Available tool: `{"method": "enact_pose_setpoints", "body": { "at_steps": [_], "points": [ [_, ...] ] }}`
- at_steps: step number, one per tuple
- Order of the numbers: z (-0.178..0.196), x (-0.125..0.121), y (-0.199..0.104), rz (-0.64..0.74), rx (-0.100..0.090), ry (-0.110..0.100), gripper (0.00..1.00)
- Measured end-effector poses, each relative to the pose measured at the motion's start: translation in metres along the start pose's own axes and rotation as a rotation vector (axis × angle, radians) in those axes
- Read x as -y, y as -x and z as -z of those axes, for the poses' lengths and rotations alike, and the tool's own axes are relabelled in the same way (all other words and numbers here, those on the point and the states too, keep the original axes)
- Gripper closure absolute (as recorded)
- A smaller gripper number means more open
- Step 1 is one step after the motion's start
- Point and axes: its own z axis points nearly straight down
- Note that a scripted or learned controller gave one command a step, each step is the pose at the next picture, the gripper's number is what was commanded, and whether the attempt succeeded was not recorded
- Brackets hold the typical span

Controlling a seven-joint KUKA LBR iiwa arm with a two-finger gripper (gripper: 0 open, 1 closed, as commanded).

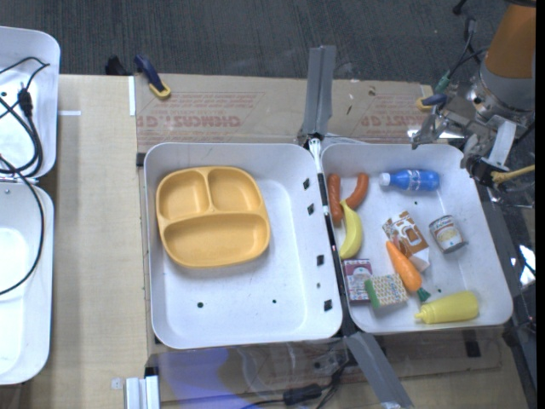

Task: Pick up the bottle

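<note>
Bottle lies on its side near the right bin's back edge, cap pointing left. Gripper hovers over the back right corner, apart from the bottle; jaw state unclear.

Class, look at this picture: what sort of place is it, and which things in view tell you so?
Most likely a robotics lab bench for grasping trials. A robot arm reaches over two white bins; one holds a yellow divided plate, the other toy food and a blue bottle. Loose cables lie nearby.

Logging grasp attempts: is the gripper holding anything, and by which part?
Nothing is held. The gripper is above the bin's far edge; the blue bottle lies apart in the bin.
</note>
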Motion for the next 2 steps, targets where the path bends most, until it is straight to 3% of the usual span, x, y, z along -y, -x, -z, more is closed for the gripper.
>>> {"method": "enact_pose_setpoints", "body": {
  "at_steps": [1,2],
  "points": [
    [-0.1406,-0.0061,0.0069,-0.125,-0.001,0.001,0.00],
    [-0.1318,-0.0059,0.0071,-0.122,0.001,0.000,1.00]
  ]
}}
